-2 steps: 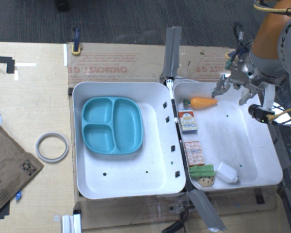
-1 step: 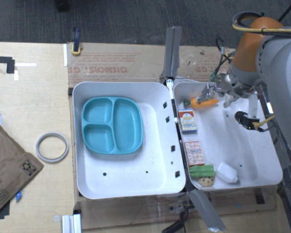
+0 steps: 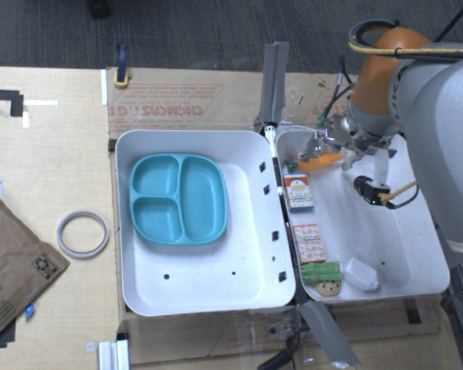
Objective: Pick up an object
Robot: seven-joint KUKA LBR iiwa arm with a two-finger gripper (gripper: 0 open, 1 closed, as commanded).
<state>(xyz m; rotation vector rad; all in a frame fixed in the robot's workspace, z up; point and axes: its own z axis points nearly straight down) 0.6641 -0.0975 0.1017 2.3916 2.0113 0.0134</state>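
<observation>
An orange carrot-shaped toy (image 3: 322, 160) lies at the upper end of the right bin (image 3: 393, 245), near its top left corner, and the gripper (image 3: 329, 141) sits right over it, just above and touching or nearly touching its upper edge; whether the pincer is spread or pressed together cannot be told from here, since the wrist hardware hides the tips. The grey arm (image 3: 440, 129) with its orange band comes in from the right of the frame and covers the bin's upper right part. Down the left side of the same bin, below the carrot, lie a small red and white carton (image 3: 298, 190), then a flat pink and white packet (image 3: 309, 243), then a green toy (image 3: 321, 271) with a tan cookie-like piece (image 3: 329, 287) just under it. A small white block (image 3: 361, 274) rests near the bin's lower edge, to the right of the green toy. The left bin (image 3: 201, 284), in the middle of the frame, holds a light blue divided plate (image 3: 179, 200) in its upper left part. Both bins stand on a sheet of brown cardboard (image 3: 185, 99) over a pale wooden bench (image 3: 38, 168). At the left of the frame a roll of tape (image 3: 82, 233) lies on the bench, with a brown cardboard box (image 3: 11, 264) at the lower left corner. Dark grey carpet (image 3: 216, 14) runs across the top of the frame.
</observation>
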